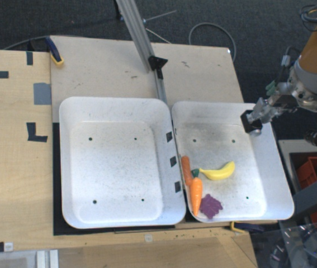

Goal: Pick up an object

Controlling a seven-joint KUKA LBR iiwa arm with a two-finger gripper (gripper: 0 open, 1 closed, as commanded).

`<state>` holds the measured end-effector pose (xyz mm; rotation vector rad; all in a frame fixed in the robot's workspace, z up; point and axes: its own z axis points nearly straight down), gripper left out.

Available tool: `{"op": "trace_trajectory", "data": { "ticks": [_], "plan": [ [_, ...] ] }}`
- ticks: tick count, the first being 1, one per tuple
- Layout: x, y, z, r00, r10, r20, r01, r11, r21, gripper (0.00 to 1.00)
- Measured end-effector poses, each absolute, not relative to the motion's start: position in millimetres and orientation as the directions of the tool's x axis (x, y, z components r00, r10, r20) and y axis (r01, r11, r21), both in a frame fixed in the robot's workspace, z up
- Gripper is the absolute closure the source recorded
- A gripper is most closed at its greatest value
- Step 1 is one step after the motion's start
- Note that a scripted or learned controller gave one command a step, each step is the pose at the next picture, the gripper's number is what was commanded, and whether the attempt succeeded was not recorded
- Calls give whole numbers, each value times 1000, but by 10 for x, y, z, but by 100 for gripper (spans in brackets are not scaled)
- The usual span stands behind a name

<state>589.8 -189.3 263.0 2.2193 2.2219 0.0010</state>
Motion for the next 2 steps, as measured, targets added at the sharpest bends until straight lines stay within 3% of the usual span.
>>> {"op": "trace_trajectory", "data": {
  "ticks": [2],
  "plan": [
    [6183,-762,2381,-6,1000,1,1000,6,-2,100]
  ]
}}
